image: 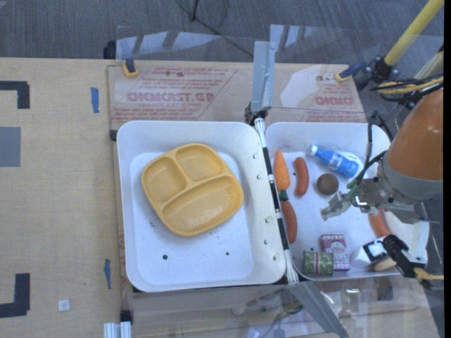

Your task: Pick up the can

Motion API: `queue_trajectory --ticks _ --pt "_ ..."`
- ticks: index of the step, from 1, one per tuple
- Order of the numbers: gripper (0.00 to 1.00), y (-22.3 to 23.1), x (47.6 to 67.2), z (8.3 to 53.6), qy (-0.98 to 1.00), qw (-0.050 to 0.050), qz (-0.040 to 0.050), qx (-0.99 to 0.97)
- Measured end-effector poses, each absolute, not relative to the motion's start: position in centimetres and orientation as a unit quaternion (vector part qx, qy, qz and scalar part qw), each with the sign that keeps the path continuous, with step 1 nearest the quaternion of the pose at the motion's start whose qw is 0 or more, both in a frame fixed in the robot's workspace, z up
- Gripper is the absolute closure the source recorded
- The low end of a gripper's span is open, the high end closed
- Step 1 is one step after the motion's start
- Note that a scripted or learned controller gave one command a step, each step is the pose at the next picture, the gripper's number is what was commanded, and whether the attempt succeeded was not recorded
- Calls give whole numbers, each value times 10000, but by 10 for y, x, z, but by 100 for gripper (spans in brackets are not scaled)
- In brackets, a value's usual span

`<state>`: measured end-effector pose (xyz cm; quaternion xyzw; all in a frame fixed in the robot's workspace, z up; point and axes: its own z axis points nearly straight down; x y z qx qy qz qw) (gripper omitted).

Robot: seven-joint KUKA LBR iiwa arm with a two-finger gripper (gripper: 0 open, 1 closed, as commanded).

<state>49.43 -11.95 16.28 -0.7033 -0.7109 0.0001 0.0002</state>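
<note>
Lying at the right bin's (pixel 331 127) front edge, the can (pixel 318 262) rests on its side beside a red packet (pixel 335 248). Gripper (pixel 337 207) hovers above it, approach step; jaw state cannot be determined. Next: descend, straddle can.

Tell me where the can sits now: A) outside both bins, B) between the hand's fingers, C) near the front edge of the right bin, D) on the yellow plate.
C: the can lies on its side near the right bin's front edge, apart from the hand.
</note>
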Motion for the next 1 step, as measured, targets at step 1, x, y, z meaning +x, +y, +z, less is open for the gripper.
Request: queue_trajectory --ticks 1 --pt "0 -150 575 177 -5773 -4 3 -8165"
